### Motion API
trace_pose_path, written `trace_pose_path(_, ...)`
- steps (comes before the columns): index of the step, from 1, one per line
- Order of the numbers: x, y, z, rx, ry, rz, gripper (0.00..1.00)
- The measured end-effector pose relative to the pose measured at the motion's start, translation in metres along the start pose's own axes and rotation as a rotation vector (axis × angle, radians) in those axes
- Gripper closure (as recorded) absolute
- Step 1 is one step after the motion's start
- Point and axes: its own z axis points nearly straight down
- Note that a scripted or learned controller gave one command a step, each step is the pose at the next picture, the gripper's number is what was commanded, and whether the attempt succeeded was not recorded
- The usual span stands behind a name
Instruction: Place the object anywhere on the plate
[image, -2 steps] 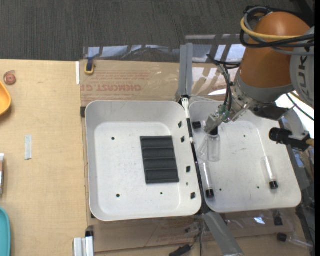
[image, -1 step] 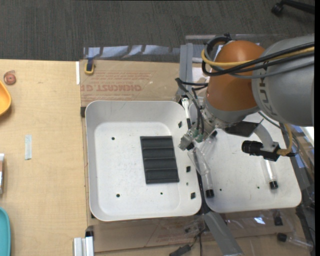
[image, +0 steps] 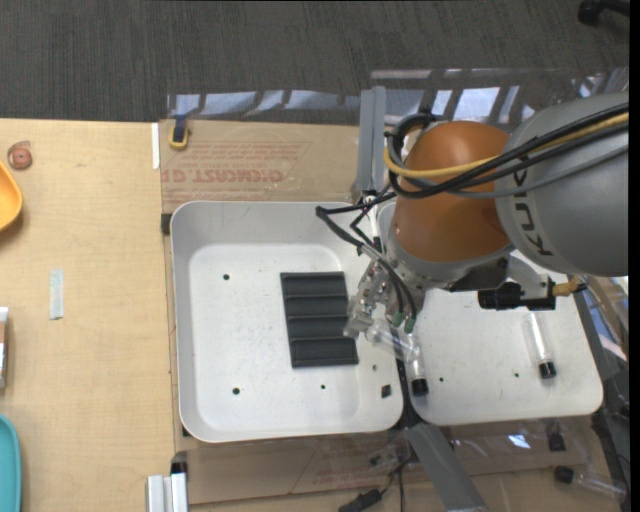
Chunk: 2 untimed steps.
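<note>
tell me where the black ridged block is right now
The black ridged block lies flat near the middle of the left bin, just left of the hand.

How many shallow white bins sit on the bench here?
2: the left shallow white bin holds a black ridged rectangular block; the right shallow white bin, partly hidden by the arm, holds a clear tube.
</note>
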Motion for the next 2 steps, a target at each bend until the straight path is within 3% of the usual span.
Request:
trace_pose_path(1,-0.052,0.076,-0.079,-0.001,-0.004,0.244,1.00)
trace_pose_path(2,-0.071,0.118,-0.128,-0.002,-0.005,-0.032,1.00)
